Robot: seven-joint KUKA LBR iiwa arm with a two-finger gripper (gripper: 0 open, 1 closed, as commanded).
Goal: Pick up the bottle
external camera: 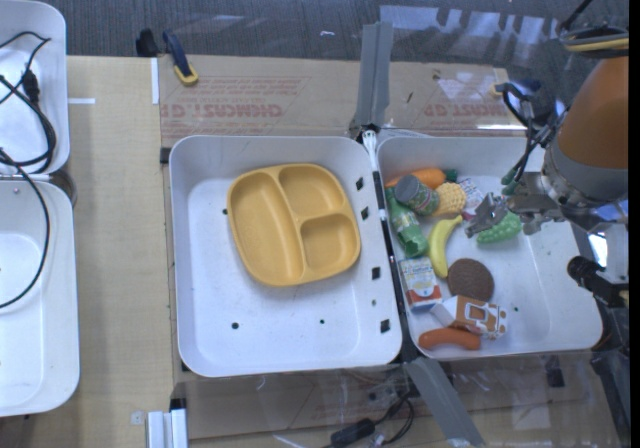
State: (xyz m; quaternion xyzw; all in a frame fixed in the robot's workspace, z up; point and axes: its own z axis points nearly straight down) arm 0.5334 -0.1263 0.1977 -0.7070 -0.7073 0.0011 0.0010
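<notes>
**Hand over the right bin, bottle off to its left**

You see 2 white bins side by side on the tabletop point(110, 236). The left bin point(200, 316) carries a yellow divided plate point(293, 223) with 3 compartments, lying flat near its upper middle.

The right bin point(550, 306) holds a cluster of toy food. The bottle point(405, 229), green, lies on its side along the bin's left wall, just beside the divider between the 2 bins. A grey can point(417, 195) sits at its upper end, with an orange piece point(424, 177) above that and a corn cob point(452, 198) to the right. A banana point(443, 241) lies just right of the bottle, a brown round cookie point(470, 278) below the banana, a small carton point(422, 281) left of the cookie, and a sausage point(449, 339) near the bin's lower edge.

The arm enters from the right, and the hand point(492, 214) sits low over the upper middle of the right bin, touching or just above a green vegetable piece point(503, 229). The bottle lies well to the hand's left, with the banana and corn between them. You cannot tell from this view how wide the hand stands.
</notes>
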